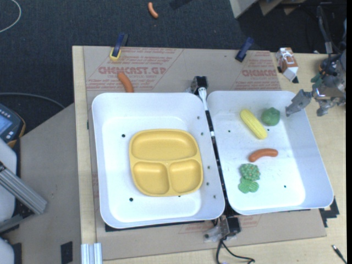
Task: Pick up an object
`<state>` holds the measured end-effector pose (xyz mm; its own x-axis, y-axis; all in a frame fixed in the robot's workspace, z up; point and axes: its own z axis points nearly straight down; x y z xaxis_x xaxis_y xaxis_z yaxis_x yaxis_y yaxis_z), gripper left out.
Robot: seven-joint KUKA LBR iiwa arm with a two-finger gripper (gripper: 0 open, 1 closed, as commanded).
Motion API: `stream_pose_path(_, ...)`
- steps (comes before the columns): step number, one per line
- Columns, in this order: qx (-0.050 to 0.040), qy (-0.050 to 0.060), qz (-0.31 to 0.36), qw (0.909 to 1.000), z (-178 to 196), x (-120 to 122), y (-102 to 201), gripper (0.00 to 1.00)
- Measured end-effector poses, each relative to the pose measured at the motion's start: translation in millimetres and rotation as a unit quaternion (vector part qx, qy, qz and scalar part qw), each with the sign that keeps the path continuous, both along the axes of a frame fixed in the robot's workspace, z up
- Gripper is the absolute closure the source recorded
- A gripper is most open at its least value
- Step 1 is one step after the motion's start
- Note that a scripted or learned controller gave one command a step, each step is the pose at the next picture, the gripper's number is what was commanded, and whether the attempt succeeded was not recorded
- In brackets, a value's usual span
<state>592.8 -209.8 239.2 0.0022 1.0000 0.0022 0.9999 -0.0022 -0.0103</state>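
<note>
The right bin (pixel 308 164) holds a yellow corn cob (pixel 253 124), a round green piece (pixel 270 116), an orange sausage (pixel 263 154) and two green broccoli pieces (pixel 249 172) (pixel 248 186). My gripper (pixel 309 105) hangs over the bin's far right corner, to the right of the green piece. Its fingers (pixel 294 103) are spread open with nothing between them.
The left bin (pixel 110 147) holds a yellow divided tray (pixel 165 161). A loose sausage (pixel 125 82) lies on the bench behind the left bin, and another (pixel 153 9) lies on the floor. Blue clamps (pixel 118 45) (pixel 244 49) grip the bench's back edge. A small box (pixel 286 62) stands near the arm.
</note>
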Motion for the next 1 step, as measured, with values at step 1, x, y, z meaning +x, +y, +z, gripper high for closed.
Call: stream_pose_path(1,-0.0015,-0.006,0.001,1.0,6.2,2.5,0.2,0.0)
